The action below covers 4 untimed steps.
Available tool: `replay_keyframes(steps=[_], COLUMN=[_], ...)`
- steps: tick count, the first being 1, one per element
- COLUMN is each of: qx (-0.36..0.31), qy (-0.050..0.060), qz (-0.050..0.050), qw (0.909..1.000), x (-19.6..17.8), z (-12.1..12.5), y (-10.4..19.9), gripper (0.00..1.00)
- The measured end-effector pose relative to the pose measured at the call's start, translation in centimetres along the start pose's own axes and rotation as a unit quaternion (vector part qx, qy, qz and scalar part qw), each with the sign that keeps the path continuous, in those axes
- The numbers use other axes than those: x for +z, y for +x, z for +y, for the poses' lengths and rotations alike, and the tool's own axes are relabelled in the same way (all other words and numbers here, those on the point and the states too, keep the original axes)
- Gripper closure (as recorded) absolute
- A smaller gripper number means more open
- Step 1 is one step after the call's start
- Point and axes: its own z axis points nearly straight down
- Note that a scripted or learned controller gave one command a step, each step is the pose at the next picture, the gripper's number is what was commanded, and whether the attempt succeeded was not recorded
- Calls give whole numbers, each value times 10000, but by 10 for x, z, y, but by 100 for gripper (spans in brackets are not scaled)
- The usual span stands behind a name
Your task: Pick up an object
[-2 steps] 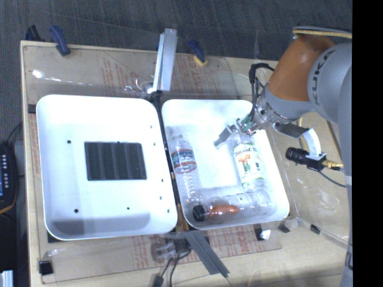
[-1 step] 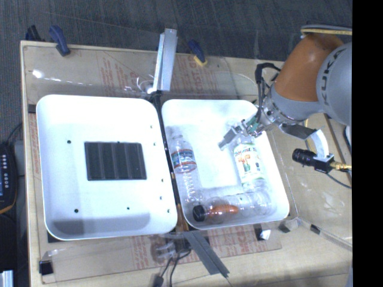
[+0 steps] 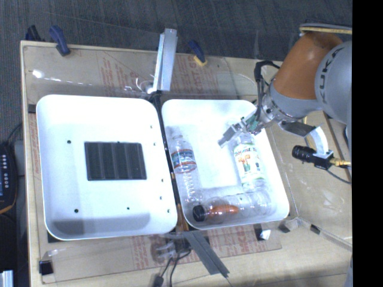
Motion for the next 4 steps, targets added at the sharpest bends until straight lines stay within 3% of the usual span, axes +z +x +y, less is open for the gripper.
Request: replay_keyframes(steps=[1, 2, 3, 4], qx=[-153, -810, -1228, -1276], qy=[1, -2, 13, 16], qz=[2, -3, 17, 20], qw=[9999, 9967, 9924, 9918], x=[4, -98, -38, 44], z=[6, -25, -13, 28], y=[-2, 36, 10, 73], gripper=[0, 0, 0, 0])
